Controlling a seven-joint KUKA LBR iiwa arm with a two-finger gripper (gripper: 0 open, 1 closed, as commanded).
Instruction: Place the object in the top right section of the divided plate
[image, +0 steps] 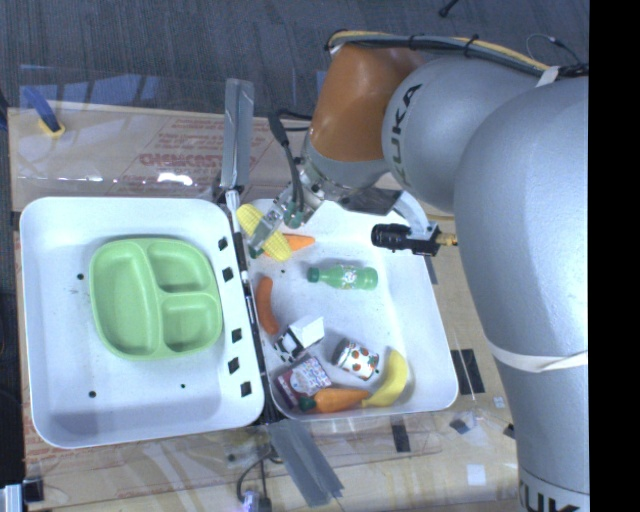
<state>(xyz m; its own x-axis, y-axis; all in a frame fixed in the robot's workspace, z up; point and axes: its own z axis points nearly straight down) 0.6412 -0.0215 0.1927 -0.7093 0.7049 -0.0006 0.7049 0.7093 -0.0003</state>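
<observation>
The green divided plate (110, 300) lies in the left bin, its top right section (186, 262) bare. My gripper (284, 216) is low over the far left corner of the right bin, reaching in from the right. Its tip is right against a yellow corn cob (256, 234) that lies by the bin's left wall. The wrist hides the contact, so a hold on the corn does not show. A small orange carrot piece (298, 241) sits just beside the corn.
The right bin (425, 330) also holds a green bottle (343, 276), a sausage (265, 306), a white packet (304, 332), a small can (357, 361), a banana (394, 379), a carrot (336, 400) and a red packet (308, 377). A black-studded divider wall (238, 320) separates the bins.
</observation>
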